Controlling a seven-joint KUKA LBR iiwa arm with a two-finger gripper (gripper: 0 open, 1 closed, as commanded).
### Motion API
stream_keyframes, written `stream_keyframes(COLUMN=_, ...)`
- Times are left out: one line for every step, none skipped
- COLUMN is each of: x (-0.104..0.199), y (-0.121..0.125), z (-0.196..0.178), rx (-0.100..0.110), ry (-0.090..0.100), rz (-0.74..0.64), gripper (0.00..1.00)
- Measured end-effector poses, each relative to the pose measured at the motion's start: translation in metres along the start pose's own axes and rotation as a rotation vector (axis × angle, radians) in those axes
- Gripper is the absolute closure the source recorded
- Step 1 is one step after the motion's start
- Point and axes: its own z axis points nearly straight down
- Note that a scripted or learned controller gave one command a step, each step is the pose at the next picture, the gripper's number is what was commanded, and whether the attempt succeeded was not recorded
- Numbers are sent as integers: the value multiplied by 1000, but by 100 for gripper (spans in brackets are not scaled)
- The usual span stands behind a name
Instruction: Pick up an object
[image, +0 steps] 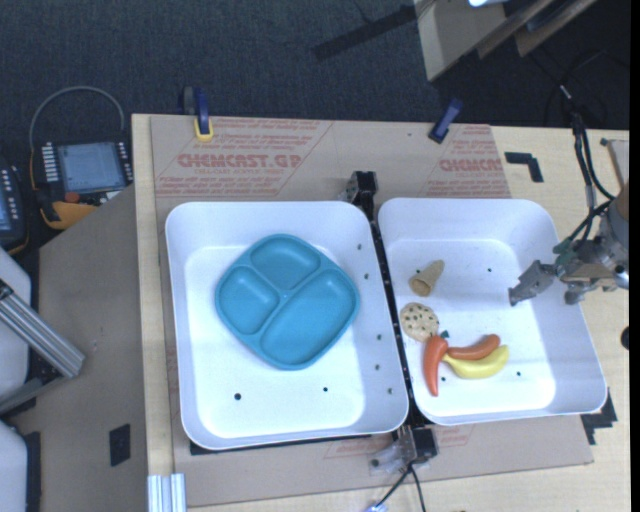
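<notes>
White bins sit side by side on the bench. I see the left bin holding one blue divided plate, three compartments, lying flat a bit above the bin's centre, nothing on it.

Right bin holds the small stuff, all toy food by the look of it. A tan cone lies upper left in that bin. Below it a round speckled cookie. Lower centre there's a cluster: an orange-red carrot standing roughly vertical in the frame, a sausage curving off to its right, and a yellow banana tucked just under the sausage, touching it. Carrot top is just beside the cookie; I can't tell if they touch.

Gripper comes in from the right edge of the frame, over the right side of the right bin, well apart from the food cluster and the cone. Nothing between its fingers that I can see. Whether the fingers are apart or together, I can't tell. The arm behind it is cut off by the frame edge and tangled with cables.
</notes>
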Motion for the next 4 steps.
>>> stream_keyframes(x=0, y=3, z=-6, rx=-13, ry=-3, rz=-4, gripper=0)
stream_keyframes(x=-8, y=0, z=49, rx=-11, ry=-2, rz=-3, gripper=0)
stream_keyframes(x=-3, y=-8, z=96, rx=-7, ry=0, rz=-3, gripper=0)
stream_keyframes(x=-3, y=-8, z=128, rx=-8, ry=-1, rz=-3, gripper=0)
